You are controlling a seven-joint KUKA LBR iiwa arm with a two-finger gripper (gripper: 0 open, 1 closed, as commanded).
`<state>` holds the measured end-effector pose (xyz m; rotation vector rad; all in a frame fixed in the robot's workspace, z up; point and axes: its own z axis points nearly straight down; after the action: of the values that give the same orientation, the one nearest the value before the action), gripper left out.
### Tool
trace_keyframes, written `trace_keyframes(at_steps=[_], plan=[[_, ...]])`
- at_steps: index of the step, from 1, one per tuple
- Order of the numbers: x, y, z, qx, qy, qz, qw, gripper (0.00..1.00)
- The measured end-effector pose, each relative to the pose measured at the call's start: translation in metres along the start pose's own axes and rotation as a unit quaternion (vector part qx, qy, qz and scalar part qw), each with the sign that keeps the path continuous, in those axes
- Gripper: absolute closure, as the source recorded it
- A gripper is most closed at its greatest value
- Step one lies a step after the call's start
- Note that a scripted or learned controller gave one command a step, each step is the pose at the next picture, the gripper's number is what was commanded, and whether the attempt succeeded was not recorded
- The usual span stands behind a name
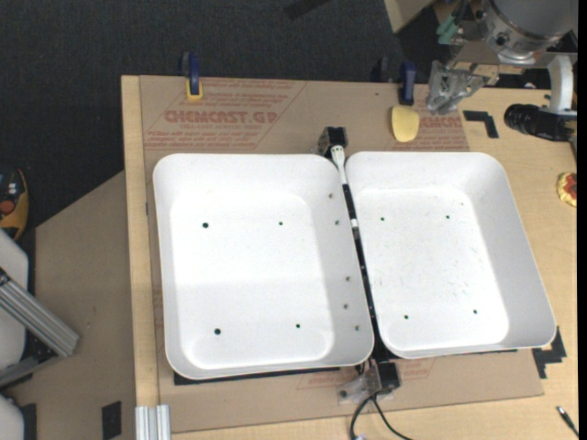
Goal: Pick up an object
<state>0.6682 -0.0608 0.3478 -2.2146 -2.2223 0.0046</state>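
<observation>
Clamps hold the cardboard sheet (275, 117) to the bench: two blue ones (192, 73) on its far edge. Two white bins (170, 246) sit side by side on it. One pale yellow object (404, 123) lies on the cardboard beyond the right bin, just beside the gripper (447, 97); whether that is open, I cannot tell.

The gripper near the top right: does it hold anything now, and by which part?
Nothing is seen between the fingers of the gripper. The yellow object lies apart on the bench, left of it.
</observation>
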Motion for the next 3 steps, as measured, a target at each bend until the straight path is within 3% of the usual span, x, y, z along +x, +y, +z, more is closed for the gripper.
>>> trace_keyframes(at_steps=[1,2,3], plan=[[0.107,-0.016,0.073,0.002,0.001,-0.003,1.0000,1.00],[0.089,-0.030,0.046,-0.003,0.000,0.002,1.0000,1.00],[0.029,-0.042,0.000,-0.006,-0.002,0.005,1.0000,1.00]])
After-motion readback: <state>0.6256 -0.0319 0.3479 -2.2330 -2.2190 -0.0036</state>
